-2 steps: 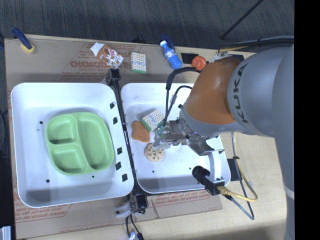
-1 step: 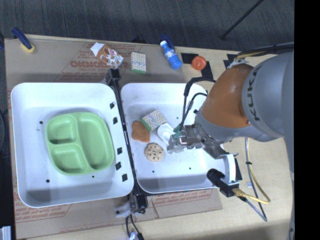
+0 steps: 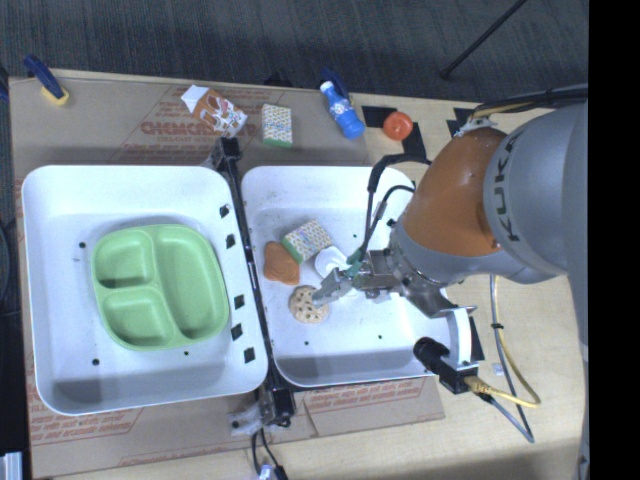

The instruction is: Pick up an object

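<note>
The right bin [image 3: 300,368] holds a round cookie [image 3: 308,305], an orange lump [image 3: 281,263], a green-patterned box [image 3: 307,238] and a small white piece [image 3: 330,261]. My gripper [image 3: 331,286] reaches in from the right, low over the bin floor. Its tip is just right of the cookie and below the white piece. The grey and orange arm [image 3: 470,213] covers the bin's right side. Nothing is visibly held.
The left bin [image 3: 60,198] holds a green divided plate [image 3: 160,283]. Behind the bins lie a blue bottle [image 3: 343,110], an orange ball [image 3: 398,125], two snack packets [image 3: 213,111] [image 3: 277,125] and a blue-and-yellow clip [image 3: 45,78].
</note>
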Available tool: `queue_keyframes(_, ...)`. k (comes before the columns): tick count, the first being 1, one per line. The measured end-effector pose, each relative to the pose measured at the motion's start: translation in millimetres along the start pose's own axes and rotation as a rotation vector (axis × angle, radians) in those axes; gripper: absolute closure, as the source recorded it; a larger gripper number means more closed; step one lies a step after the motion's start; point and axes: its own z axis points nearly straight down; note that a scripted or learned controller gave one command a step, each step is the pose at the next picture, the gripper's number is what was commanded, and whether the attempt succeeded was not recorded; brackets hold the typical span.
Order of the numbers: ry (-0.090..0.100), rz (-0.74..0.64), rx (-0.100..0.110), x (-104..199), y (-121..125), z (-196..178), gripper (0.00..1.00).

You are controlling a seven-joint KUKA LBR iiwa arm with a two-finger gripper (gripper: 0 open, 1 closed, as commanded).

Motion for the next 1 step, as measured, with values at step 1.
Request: queue_keyframes(1,0.001,-0.001,0.002,1.6,-0.3,106.3,0.0)
